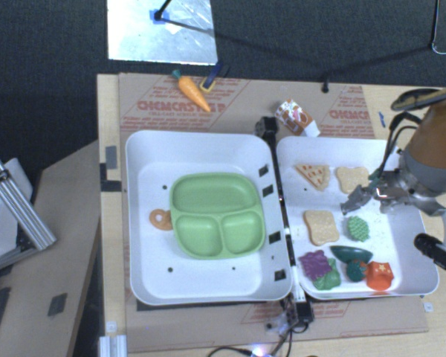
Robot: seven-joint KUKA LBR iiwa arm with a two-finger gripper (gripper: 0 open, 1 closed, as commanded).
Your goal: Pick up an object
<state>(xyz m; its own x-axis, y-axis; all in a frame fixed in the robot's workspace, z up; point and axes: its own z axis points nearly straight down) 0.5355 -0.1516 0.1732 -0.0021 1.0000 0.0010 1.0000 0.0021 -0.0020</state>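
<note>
The right bin holds several toy foods: a triangular waffle piece, a pale toast slice, a square toast, a green ridged piece, purple grapes, a dark green vegetable and an orange-red piece. My gripper hangs over the right bin's middle, just above the green ridged piece and below the pale toast slice. Nothing is visibly held in it.
The left bin carries a green compartment tray and a small orange ring. Behind the bins lie a toy carrot and a small packet on cardboard. A silver sheet lies farther back.
</note>
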